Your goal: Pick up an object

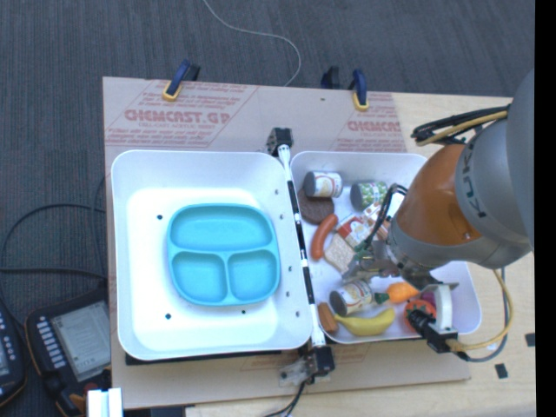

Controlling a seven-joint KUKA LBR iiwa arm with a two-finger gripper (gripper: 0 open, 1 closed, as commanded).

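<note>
The right bin [347, 159] holds a jumble of toy food. At its back lie a small white can [323, 183], a brown round patty [317, 208] and a green-labelled can [369, 194]. A red sausage [323, 235], a slice of toast [339, 253] and a red-and-white packet [354, 228] sit mid-bin. Along the front are a tin can [351, 298] on its side, a banana [366, 323], an orange piece [401, 292] and a red piece [421, 304]. My gripper [368, 264] hangs low over the bin's middle, just above the tin can and beside the toast, largely hidden under the wrist.
The left bin [139, 320] carries a blue three-compartment plate [224, 254]. A divider rail [295, 224] runs between the bins. My arm's orange band [439, 207] and grey body cover the right bin's right side. Clamps [359, 89] stand at the board's back edge.
</note>
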